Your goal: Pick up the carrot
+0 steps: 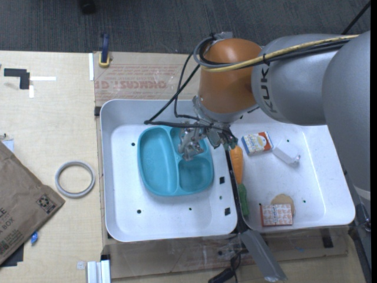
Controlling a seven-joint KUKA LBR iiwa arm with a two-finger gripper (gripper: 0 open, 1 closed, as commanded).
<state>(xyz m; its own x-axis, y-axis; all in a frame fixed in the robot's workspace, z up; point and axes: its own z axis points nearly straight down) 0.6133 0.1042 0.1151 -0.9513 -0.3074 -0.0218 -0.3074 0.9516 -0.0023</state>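
The carrot (237, 165), orange with a green top pointing toward the front, lies along the left wall of the right bin (318, 214), by the divider between the bins. My gripper (189, 143) hangs under the orange wrist band over the left bin (121, 175), above the right half of a blue divided dish (156, 161). It is left of the carrot and apart from it. I see nothing between the fingers.
The right bin also holds a small milk carton (257, 142), a white block (287, 155) and a snack packet (277, 213). A tape ring (75, 178) and a brown cardboard piece (20, 199) lie on the bench to the left. The arm covers the upper right.
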